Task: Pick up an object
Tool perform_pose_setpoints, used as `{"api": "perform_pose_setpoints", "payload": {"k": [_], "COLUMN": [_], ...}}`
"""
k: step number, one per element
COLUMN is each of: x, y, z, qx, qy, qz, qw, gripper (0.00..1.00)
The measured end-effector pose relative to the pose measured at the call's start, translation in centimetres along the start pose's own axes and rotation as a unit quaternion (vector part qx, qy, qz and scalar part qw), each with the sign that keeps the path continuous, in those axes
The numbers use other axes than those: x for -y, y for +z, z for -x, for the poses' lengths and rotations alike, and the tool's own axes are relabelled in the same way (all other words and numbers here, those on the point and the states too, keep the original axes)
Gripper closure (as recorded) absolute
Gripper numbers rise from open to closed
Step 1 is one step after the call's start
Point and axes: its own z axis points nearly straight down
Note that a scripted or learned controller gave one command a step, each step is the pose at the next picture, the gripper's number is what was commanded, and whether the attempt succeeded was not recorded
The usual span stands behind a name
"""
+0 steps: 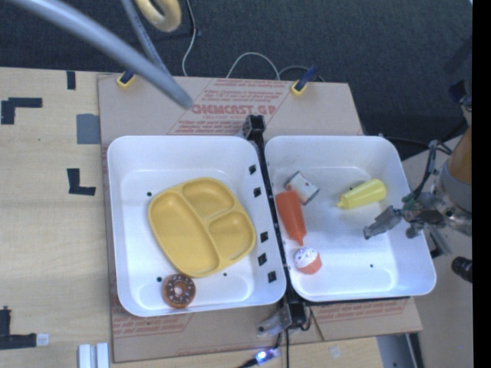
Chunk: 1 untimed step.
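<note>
Gripper: the gripper [393, 225] hangs low over the right edge of the right bin [383, 278]. Its dark fingers point toward the bin's middle. They look parted, and nothing sits between them.
Arm: the arm [460, 176] reaches in from the right side, and its orange band shows above the wrist.
Yellow bottle: the yellow bottle [361, 194] lies on its side near the gripper, a little beyond the fingertips and toward the bin's far wall. It is not touching the gripper.
Orange bottle: the orange bottle [291, 215] lies well apart from the gripper, by the wall that divides the two bins.
Grey block: the small grey block [302, 187] rests just past the far end of the orange bottle.
Round toy: the round orange-and-white toy [308, 260] sits across the right bin from the gripper, toward the near wall and just beside the near end of the orange bottle.
Left bin: the left bin [126, 205] stands farthest from the gripper. It holds a yellow divided plate [201, 225] and a chocolate doughnut [179, 290] close to the plate's near edge.
Bench: the bench [46, 228] carries both bins on a cardboard sheet [230, 106].
</note>
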Motion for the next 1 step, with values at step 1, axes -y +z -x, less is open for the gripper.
{"api": "perform_pose_setpoints", "payload": {"k": [1], "x": [-0.34], "y": [-0.71], "z": [-0.07], "qx": [0.002], "qy": [-0.003], "qz": [0.007], "qw": [1.0], "gripper": [0.0]}}
